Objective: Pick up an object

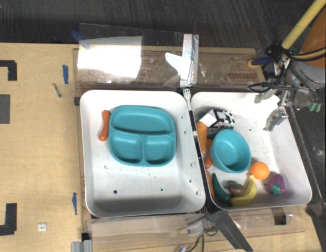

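Over the right bin's (297,156) far right corner the gripper (276,118) hovers, its state unclear, nothing held, needing to descend toward the orange (260,170)

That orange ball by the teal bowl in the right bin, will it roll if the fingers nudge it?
Probably. The orange ball looks round and smooth, so a nudge should send it rolling. The teal bowl and banana sit close beside it and may stop it quickly.

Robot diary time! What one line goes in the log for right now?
end effector: over right bin's far right corner, nothing visibly held | teal bowl: in right bin | orange ball: beside bowl | teal tray: in left bin
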You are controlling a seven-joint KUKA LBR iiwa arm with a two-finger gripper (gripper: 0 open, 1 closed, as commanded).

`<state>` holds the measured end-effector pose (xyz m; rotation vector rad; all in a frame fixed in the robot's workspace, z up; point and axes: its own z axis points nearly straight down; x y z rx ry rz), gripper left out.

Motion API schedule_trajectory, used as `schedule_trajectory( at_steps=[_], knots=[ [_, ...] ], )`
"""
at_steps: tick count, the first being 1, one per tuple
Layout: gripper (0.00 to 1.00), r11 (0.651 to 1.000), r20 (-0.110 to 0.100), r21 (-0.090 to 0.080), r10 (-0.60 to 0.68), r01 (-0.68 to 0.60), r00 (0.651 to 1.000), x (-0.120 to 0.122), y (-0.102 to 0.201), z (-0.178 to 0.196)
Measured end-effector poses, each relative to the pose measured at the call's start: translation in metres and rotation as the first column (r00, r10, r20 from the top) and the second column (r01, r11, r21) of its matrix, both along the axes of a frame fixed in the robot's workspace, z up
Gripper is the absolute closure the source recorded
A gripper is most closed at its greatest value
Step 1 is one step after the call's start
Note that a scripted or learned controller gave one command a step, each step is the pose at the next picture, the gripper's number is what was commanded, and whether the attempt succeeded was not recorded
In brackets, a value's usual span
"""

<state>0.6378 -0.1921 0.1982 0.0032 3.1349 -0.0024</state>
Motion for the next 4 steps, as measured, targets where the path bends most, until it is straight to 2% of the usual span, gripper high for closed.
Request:
schedule_trajectory(
  at_steps=[1, 2, 3, 4],
  knots=[
    [0.0, 0.999, 0.001, 0.0, -0.037, 0.037, 0.999, -0.058, 0.007, -0.108],
    [0.0, 0.999, 0.002, -0.001, -0.036, 0.036, 0.999, -0.116, -0.005, -0.11],
    [0.0, 0.989, 0.006, -0.004, 0.146, -0.146, 0.989, -0.128, 0.047, -0.109],
    [0.0, 0.995, 0.003, -0.004, 0.104, -0.104, 0.995, -0.102, 0.055, -0.109]
  ],
)
